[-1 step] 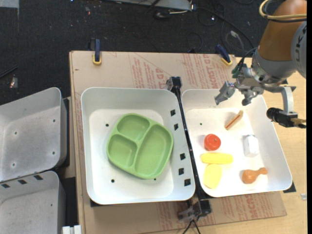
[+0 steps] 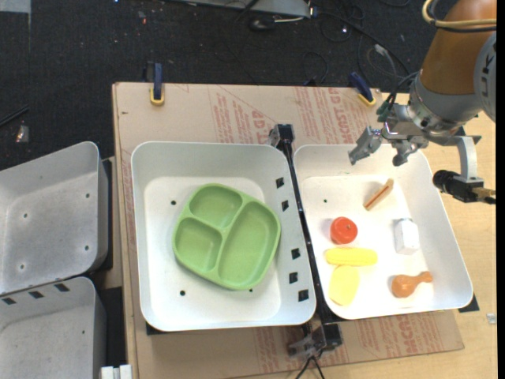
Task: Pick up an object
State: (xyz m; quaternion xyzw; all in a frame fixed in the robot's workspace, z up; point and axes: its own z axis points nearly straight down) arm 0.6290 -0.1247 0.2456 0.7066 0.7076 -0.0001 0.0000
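Hovering tool (image 2: 383, 144) open above right bin (image 2: 451, 235), cardboard (image 2: 237, 109) print unreadable

Cardboard-topped bench (image 2: 237, 113), 2 white bins (image 2: 150, 235) side by side

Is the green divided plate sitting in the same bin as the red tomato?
No. The green divided plate lies alone in the left bin, while the red tomato sits in the right bin.

I see even, bright overhead light; both white bins (image 2: 211, 160) left of the tool (image 2: 384, 144) glare slightly, shadows fall soft, focus is sharp, and the floor beyond stays dark.
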